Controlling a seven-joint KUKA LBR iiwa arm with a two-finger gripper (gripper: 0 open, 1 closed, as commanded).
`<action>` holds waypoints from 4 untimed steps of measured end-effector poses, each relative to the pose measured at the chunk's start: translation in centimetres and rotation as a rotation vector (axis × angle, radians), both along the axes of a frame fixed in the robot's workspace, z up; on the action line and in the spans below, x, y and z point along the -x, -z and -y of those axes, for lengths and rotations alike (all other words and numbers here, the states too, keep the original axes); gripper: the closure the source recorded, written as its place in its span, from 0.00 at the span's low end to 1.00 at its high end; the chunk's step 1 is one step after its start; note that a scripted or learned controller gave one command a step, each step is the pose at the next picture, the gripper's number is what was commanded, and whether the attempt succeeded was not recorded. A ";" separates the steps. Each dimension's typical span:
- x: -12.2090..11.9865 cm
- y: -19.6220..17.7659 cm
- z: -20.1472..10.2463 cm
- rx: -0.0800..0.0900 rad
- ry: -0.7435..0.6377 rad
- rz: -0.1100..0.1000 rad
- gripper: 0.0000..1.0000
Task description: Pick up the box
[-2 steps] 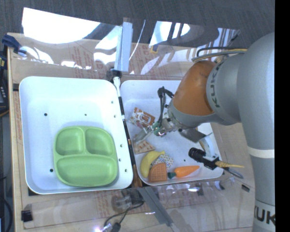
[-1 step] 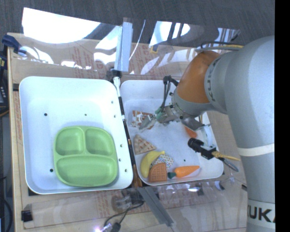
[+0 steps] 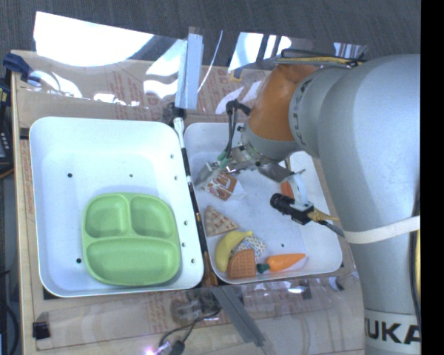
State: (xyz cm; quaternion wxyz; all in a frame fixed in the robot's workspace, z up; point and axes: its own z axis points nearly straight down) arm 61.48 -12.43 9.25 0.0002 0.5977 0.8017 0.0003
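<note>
In the camera view the gripper (image 3: 216,170) is seen low in the right bin (image 3: 322,250), its grasp state cannot be told, the box (image 3: 222,186) lies just beneath it, above the banana (image 3: 228,247); closing and lifting are judged next.

Two bins side by side on bench (image 3: 96,98); left bin (image 3: 52,198) holding divided plate (image 3: 132,239) in near half; right bin (image 3: 318,254) holding box (image 3: 222,186) toward far left part, gripper (image 3: 216,170) directly above it, arm (image 3: 340,124) entering from right; toast slice (image 3: 218,221) just near of box; banana (image 3: 229,246) near of slice; waffle (image 3: 243,264) at near wall, touching banana; carrot (image 3: 285,262) right of waffle.
</note>
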 end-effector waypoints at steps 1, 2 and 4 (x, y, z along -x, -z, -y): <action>8.4 0.1 0.2 -0.001 0.031 -0.004 0.00; 0.2 0.1 3.6 0.000 0.161 -0.002 0.00; -1.8 -14.5 8.3 0.000 0.095 0.000 0.00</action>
